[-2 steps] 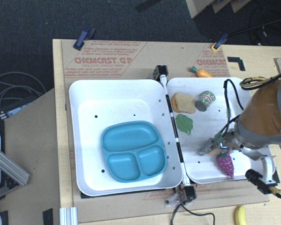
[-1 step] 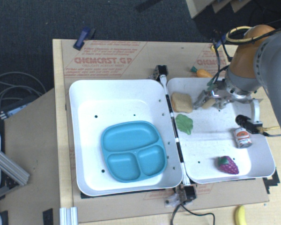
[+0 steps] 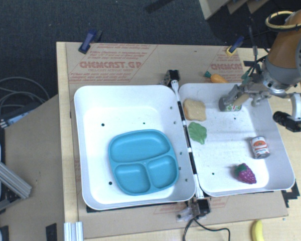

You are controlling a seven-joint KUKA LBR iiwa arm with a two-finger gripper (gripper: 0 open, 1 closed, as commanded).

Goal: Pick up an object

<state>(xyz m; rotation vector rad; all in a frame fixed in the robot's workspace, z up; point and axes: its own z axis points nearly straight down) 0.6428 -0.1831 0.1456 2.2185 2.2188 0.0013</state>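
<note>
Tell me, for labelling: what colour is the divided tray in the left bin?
Light blue tray, clearest in the camera view.

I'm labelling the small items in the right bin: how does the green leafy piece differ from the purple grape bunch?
Colour: the green leafy piece is green, the purple grape bunch purple-magenta. Shape: the leafy piece looks flat and irregular, the grape bunch rounder and lumpy. Place: the leafy piece lies by the right bin's left wall, just below the tan bread-like piece; the grape bunch sits near the front right corner. Both are small toy foods lying loose on the bin floor.
</note>
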